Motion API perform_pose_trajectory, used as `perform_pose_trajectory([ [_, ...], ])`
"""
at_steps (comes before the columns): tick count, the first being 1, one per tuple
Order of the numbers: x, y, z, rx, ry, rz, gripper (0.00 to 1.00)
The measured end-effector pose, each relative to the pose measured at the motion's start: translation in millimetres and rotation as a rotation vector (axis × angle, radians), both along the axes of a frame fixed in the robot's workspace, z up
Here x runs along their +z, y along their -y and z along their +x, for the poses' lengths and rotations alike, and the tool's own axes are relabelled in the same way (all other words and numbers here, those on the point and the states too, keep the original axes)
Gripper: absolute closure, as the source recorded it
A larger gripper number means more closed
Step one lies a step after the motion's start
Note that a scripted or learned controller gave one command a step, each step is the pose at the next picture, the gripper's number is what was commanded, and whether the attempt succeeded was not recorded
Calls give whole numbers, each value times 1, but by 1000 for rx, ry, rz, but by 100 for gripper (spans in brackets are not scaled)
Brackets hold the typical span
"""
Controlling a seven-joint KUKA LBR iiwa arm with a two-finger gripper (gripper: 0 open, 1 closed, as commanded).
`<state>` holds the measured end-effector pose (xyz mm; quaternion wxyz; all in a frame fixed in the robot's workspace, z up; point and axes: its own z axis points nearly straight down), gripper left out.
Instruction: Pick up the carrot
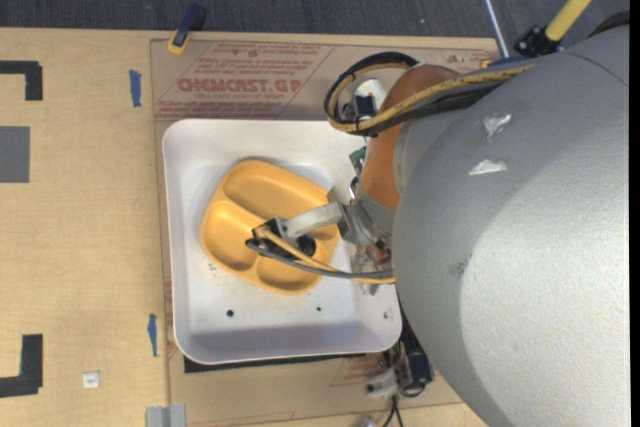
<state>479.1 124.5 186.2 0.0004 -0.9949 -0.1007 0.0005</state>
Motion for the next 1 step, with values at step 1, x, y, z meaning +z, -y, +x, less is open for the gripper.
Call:
perform_pose_trajectory([
  [1, -2, 47, 0, 1, -3, 1, 100],
])
